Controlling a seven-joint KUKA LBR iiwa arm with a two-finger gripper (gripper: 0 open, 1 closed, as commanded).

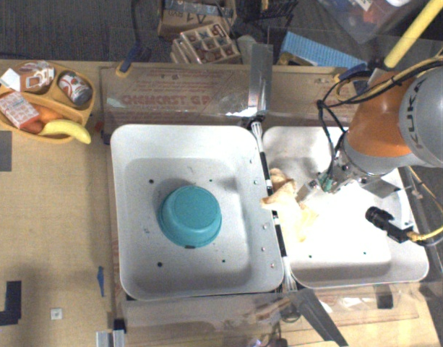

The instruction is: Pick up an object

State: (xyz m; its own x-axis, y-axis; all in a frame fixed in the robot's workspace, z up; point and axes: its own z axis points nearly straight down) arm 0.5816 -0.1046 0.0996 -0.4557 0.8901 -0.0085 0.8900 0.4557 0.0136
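Note:
In the left bin [134, 157] a teal bowl [191, 215] lies upside down near the middle. The right bin [351, 259] holds a tan, lumpy object [281, 185] against its left wall. A pale yellow flat piece [304, 219] lies just below and to the right of that object. My gripper [321, 185] hangs low over the right bin, a short way right of the tan object and above the yellow piece. Nothing visibly sits in it. The grey arm with its orange band [380, 125] reaches in from the right.
A yellow tray [4, 110] with a banana and food packets stands on the bench at far left. A cardboard strip [178, 96] runs behind the bins. Boxes and cables crowd the floor at the back.

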